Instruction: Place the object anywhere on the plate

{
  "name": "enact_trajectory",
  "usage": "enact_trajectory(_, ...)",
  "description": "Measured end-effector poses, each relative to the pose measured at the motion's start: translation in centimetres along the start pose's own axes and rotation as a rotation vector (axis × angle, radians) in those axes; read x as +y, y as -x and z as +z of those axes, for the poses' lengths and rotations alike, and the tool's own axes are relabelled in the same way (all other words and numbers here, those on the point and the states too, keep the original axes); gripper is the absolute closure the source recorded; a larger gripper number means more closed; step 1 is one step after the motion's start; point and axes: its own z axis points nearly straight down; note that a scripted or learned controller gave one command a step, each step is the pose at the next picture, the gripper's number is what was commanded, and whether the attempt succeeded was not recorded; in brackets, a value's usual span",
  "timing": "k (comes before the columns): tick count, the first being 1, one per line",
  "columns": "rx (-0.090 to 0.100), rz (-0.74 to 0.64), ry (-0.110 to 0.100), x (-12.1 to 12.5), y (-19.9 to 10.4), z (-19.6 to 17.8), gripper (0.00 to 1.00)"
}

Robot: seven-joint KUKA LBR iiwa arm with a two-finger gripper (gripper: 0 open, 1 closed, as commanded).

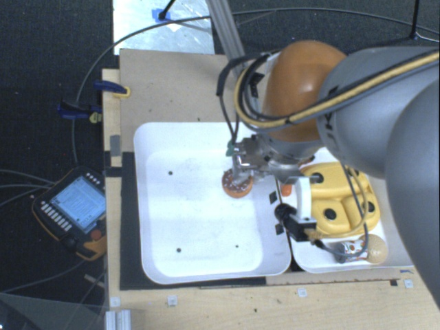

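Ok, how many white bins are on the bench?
2: the left bin under the end effector, and the right bin mostly hidden behind the arm.

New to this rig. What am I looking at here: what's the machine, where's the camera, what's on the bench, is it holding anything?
One fixed camera looks down at a slant on a bench. The big grey machine with the orange band is a robot arm, reaching in from the right. Its gripper hangs over the left white bin, right at a small round brownish object. Whether that object is actually gripped is not clear from this angle. The right white bin holds a yellow plate with dark spots, partly hidden by the arm, and a small pale ball. Off the bench to the left lies a handheld controller with a lit screen.
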Motion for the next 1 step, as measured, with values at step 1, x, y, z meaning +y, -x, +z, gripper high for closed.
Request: enact_trajectory(1, 0.0, 0.0, -0.003, -1.55, -4.71, 1.94, 1.0)
